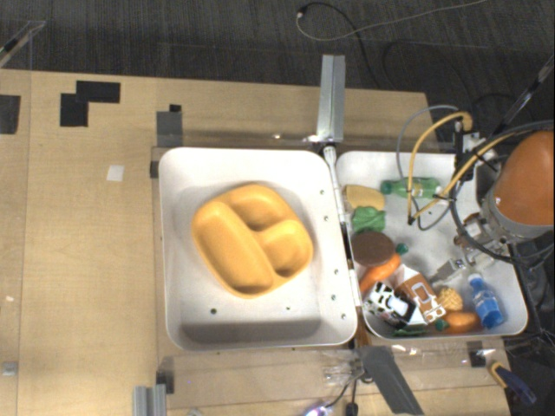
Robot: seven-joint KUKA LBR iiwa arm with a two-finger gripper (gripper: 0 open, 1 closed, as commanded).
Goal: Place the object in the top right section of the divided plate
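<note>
Grey and orange-banded, the arm (520, 189) hangs over the right bin (518, 306); its gripper is hidden among cables, so whether it is clenched or released cannot be told. Below it lie a blue bottle (486, 302), a green bottle (412, 185), a brown disc (374, 247), a carrot (380, 274) and a black-and-white toy (388, 302), crowded together. Well to its left, the yellow divided plate (251, 237) sits alone in the left bin (186, 319), glossy, with three hollows.

Glossy orange-yellow three-section plastic plate (251, 237) in the white left bin (178, 258); right of the plate, a black-and-white patched toy cow (384, 302), blue bottle (486, 302)
</note>
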